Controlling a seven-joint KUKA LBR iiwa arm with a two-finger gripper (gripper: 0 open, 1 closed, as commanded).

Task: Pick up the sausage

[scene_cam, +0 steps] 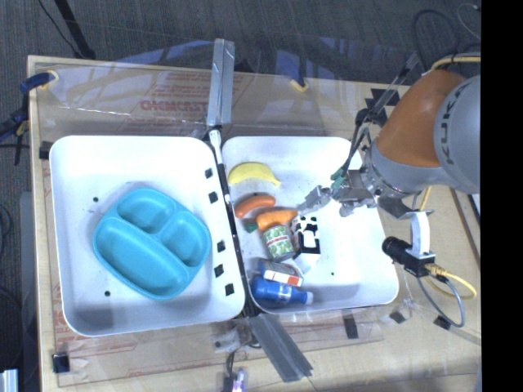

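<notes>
Gripper (308, 224), finger state not discernible, hovers right of sausage (255, 206); approach should avoid carrot (276, 216) and banana (252, 174).

Readable text: arm housing (462, 129), letters "KU" at its right edge. Clear sheet (176, 100) behind the bins: red print, reversed, illegible. Jar (279, 240) label: too small to read.

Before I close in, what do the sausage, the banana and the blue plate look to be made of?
Sausage: likely moulded plastic toy food; smooth, orange-brown, even colour with a soft sheen.
Banana: probably the same toy plastic; uniform yellow, no spots or stem detail.
Plate: looks like hard plastic; solid light blue, three moulded compartments, slightly glossy rims.
None can be confirmed by sight alone.
</notes>
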